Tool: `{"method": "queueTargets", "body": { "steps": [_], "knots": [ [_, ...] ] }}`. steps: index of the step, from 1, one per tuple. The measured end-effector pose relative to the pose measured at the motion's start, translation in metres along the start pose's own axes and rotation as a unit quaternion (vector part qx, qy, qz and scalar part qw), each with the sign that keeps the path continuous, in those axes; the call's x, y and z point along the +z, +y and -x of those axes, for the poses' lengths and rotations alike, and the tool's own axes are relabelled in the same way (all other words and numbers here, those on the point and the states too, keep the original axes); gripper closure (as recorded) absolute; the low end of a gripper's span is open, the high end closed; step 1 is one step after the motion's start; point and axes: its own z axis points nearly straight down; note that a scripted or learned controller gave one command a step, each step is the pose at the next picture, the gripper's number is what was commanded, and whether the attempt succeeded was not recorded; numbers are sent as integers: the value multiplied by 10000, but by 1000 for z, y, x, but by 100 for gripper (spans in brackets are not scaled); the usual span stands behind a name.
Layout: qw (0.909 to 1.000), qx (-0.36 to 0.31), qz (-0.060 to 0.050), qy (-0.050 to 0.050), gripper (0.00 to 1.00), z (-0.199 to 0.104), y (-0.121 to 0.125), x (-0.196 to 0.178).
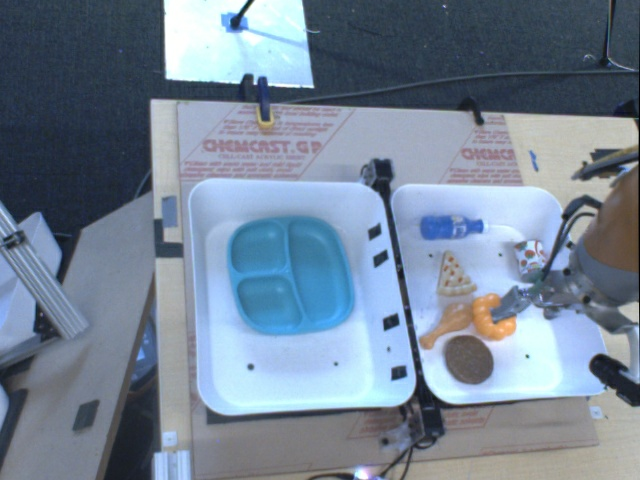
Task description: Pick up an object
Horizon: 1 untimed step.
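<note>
Orange toy (492,318) meets the low, left-reaching end effector (512,305).

Glossy plastic plate (290,273); smooth white bins (300,393)

Grey arm (612,268) at right edge, rounded casing, orange-tan band above wrist. Thin dark cables loop beside it. Metallic silver-grey tool (512,304) with slim fingers; black piece on lower link.
</note>
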Motion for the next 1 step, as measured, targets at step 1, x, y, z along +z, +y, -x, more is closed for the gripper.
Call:
{"method": "queueTargets", "body": {
  "steps": [1],
  "knots": [
    [10000, 5, -4, 3, 0, 0, 0, 52]
  ]
}}
